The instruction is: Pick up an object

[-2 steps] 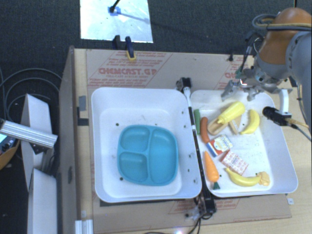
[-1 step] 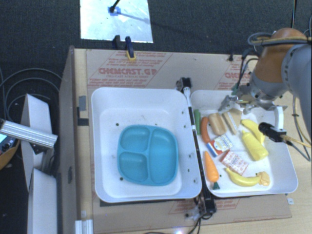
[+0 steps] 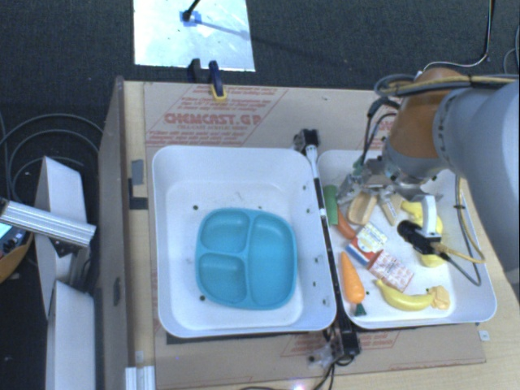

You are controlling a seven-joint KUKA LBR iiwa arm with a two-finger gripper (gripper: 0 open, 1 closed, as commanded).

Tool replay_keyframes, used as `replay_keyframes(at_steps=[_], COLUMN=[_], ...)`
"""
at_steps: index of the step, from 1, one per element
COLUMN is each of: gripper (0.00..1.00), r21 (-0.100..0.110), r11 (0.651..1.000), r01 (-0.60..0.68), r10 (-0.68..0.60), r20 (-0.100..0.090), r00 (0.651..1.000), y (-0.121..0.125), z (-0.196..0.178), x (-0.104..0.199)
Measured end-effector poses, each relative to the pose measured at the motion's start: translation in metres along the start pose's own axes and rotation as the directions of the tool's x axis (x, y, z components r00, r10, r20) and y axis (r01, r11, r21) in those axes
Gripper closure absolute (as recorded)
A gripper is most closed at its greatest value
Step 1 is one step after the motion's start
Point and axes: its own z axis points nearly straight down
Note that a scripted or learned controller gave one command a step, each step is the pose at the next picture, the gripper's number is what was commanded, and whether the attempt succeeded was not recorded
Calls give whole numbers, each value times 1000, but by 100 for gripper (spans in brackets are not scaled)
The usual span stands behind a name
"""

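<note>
Robot lab, cardboard-topped bench (image 3: 236,112), loose cables (image 3: 49,136)

Lighting: even, fairly bright overhead light, cool in tone; the white bins (image 3: 236,169) read clean without blown highlights. Glare: washed-out pale sheet (image 3: 193,21) at top. Quality: slightly soft overall, dark floor (image 3: 57,47) grainy, shadows faint and short.

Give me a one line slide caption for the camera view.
KUKA arm's gripper lowered among toy food in the right bin; blue divided plate in the left bin.
</note>
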Motion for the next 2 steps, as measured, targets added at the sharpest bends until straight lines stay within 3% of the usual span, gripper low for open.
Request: replay_keyframes(at_steps=[1, 2], gripper=[100, 100], r21=[1, 8], r11=[1000, 1000], r01=[-2, 2], r10=[2, -2], r20=[-3, -7], r00=[1000, 1000], y=[0, -50], z=[-8, -100], x=[-1, 44])
